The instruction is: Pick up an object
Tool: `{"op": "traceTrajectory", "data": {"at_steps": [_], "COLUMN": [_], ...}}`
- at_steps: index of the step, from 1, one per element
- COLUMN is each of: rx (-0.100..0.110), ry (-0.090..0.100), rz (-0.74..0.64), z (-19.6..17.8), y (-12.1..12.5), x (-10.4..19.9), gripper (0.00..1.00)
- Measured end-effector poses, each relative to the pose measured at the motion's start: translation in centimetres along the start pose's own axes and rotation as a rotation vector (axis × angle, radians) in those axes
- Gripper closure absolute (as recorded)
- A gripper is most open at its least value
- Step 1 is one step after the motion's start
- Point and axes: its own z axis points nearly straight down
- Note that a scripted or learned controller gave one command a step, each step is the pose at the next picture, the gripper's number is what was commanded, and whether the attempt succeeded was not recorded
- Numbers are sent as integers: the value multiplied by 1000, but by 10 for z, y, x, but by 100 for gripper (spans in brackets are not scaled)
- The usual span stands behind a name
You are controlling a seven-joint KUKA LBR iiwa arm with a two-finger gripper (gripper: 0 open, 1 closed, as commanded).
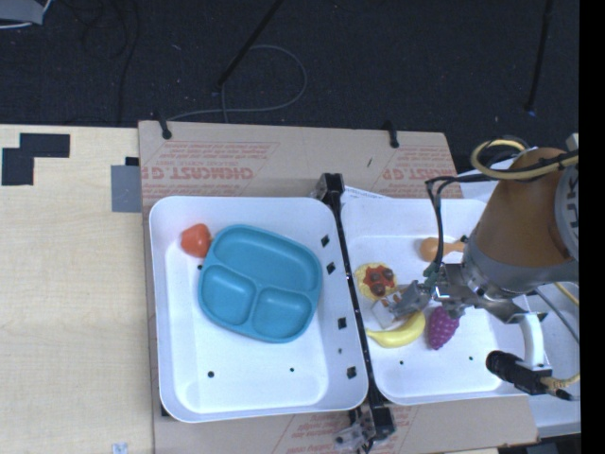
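Camera view from above the bench, read from the left: the left bin (180,367) lies well away from the gripper (408,300), across the black divider (346,296) that joins the two bins. In that bin a small orange-red tomato-like piece (195,240) sits at the far-left corner, touching the upper left edge of a blue three-compartment plate (261,283), which lies tilted across the bin's middle.

Past the divider is the right bin (444,386), where the gripper works. Just to the gripper's upper left, close against it, lies a small round yellow item with red and dark toppings (377,278), like a toy pizza or tart. The gripper's grey metal tip points left and slightly down; whether its fingers are parted or closed cannot be made out, and nothing can be seen clamped between them. Directly below the tip a yellow banana (401,331) curves along the bin floor, near the tip, though contact is unclear. Just right of the banana, touching its end, is a purple bunch of grapes (440,326), partly under the wrist. Above and behind the gripper, an orange rounded object (433,248) rests near the bin's far wall, partly hidden by the arm (522,230), whose orange band and grey body fill the right side.
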Motion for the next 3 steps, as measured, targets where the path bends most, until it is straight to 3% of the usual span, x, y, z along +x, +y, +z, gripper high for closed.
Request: {"op": "traceTrajectory", "data": {"at_steps": [1, 2, 3], "rx": [1, -9, -13], "ry": [0, 2, 3], "rz": [0, 1, 6], "z": [64, 86, 74], "y": [1, 3, 4], "x": [5, 6, 6], "gripper": [0, 0, 100]}}
